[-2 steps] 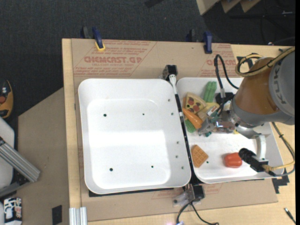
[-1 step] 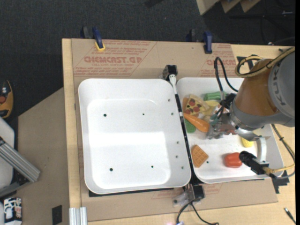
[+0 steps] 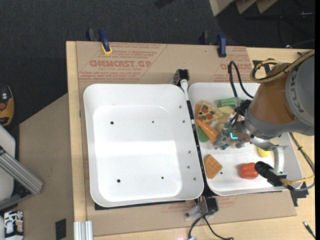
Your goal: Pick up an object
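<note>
My gripper [image 3: 223, 138] is low in the right bin [image 3: 240, 186], among the toy foods near its left side. Right by it lie an orange carrot [image 3: 207, 130] and a pizza slice [image 3: 206, 113]. A green piece [image 3: 226, 103] sits farther back. A waffle [image 3: 213, 165] lies toward the front and a red tomato-like piece [image 3: 246, 170] to its right. A yellow piece [image 3: 263, 152] peeks out under the wrist. The arm hides much of the gripper.
The left bin [image 3: 100, 134] stands beside the right one, separated by a narrow black divider [image 3: 192, 129]. Both rest on a cardboard-covered bench held by blue clamps [image 3: 221, 45] at the back edge.
</note>
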You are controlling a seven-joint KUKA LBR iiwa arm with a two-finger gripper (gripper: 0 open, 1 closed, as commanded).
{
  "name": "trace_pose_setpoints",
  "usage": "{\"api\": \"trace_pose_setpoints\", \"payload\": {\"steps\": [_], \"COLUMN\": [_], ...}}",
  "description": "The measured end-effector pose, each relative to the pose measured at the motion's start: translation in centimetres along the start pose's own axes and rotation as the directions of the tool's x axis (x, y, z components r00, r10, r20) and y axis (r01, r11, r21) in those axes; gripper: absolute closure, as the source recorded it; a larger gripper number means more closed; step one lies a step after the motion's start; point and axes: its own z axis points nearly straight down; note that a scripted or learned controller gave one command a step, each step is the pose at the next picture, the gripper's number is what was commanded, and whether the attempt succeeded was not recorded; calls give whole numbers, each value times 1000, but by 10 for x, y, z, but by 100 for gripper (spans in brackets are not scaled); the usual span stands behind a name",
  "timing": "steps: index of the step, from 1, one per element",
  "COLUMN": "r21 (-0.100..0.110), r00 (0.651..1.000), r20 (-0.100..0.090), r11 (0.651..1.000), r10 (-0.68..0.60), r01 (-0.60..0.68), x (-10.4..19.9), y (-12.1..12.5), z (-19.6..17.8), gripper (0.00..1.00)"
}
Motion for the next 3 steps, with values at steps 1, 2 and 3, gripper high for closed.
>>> {"api": "trace_pose_setpoints", "payload": {"steps": [1, 2, 3], "r21": [-3, 11, 11], "r00": [1000, 1000, 1000], "r20": [1, 0, 1], "r11": [1000, 1000, 1000], "r10": [-4, -3, -2], "r01": [4, 3, 2], "x": [-7, -3, -4], "y": [66, 139, 136], "z": [14, 15, 5], "gripper": [0, 0, 100]}}
